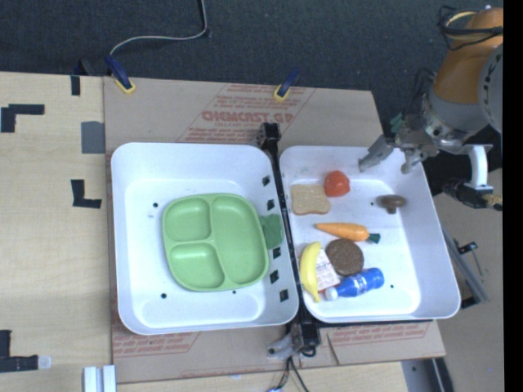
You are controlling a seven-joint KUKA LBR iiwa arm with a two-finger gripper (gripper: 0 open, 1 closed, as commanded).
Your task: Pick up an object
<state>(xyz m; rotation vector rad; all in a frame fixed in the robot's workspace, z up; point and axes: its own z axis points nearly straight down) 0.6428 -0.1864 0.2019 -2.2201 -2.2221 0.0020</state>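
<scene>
On the left of the desk (49,219) sits the left bin (131,243), and in it lies a green plate (214,242) with three compartments, set toward the bin's right side. A small green scrap (272,230) pokes out just beside the plate's right edge, against the divider between the bins. Both bins rest on a cardboard sheet (237,113) held at its far edge by two clamps (121,78).

The right bin (425,292) holds the food items. At its near left lies a banana (310,269), curved along the wall. Just right of it and touching it is a small packet (325,274), and a brown round patty (345,256) lies over the packet's far right. A blue bottle (357,283) lies on its side at the near edge, its white cap toward the banana. Farther back, a bread slice (310,199) lies flat near the divider, with a red tomato (337,184) just beside its far right corner. A carrot (345,231) lies between the bread and the patty, its stem end pointing right. A small brown piece (391,203) sits alone toward the right wall.

The end effector (391,158) hangs over the far right corner of the right bin, its fingers spread wide with nothing between them, well apart from the tomato and near the brown piece. The arm (466,72) rises behind it at the right.
</scene>
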